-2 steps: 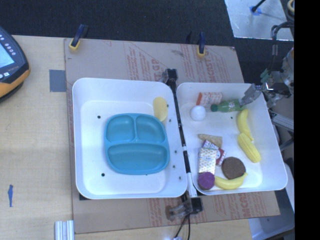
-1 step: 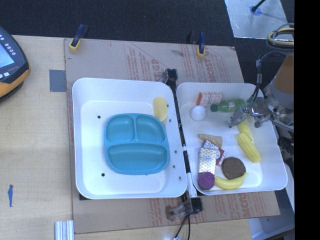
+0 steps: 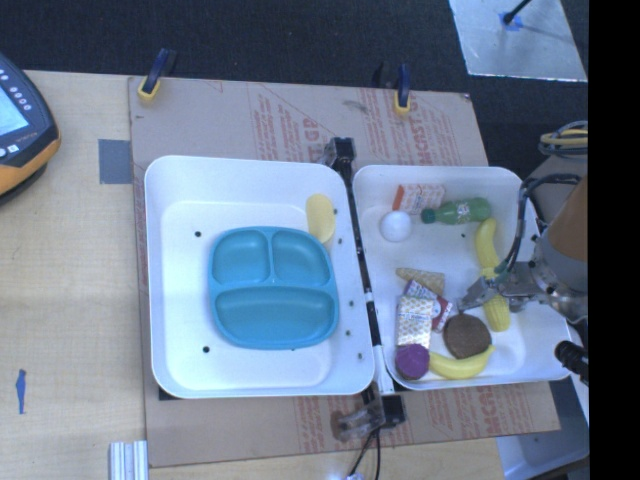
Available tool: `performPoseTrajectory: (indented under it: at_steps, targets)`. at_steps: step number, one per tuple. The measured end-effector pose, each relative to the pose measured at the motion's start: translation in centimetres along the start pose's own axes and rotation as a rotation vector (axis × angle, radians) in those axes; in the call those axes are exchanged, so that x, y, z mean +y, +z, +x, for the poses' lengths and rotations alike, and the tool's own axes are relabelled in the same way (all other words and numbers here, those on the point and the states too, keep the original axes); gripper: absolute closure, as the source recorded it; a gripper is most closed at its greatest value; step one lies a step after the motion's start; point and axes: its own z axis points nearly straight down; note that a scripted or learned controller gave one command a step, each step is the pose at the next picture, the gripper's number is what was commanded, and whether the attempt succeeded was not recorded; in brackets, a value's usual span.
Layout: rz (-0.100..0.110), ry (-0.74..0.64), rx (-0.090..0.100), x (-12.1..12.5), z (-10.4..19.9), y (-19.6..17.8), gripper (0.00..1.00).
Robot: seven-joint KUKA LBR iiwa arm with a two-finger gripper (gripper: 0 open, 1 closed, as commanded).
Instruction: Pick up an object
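The right bin holds several small objects. Among them are a white ball, a green bottle, a long yellow piece, a tan wedge and a silver packet. Nearer the front lie a brown round item, a purple ball and a banana. My gripper hangs low over the bin's right half, just above a small yellow item and up-right of the brown one. I see nothing held in it.
The left bin carries a blue divided plate and a pale yellow lemon-like piece near its top right corner. Clamps pin the cardboard base at the back. A grey and orange pendant lies at the far left.
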Motion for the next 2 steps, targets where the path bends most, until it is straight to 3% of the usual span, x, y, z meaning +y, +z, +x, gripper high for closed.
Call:
performPoseTrajectory:
  at_steps: [1, 2]
  targets:
    - [-0.008, -0.006, -0.004, 0.4, -0.1, -1.4, 1.0]
    - [-0.013, -0.01, -0.001, 2.0, 8.0, -0.4, 1.0]
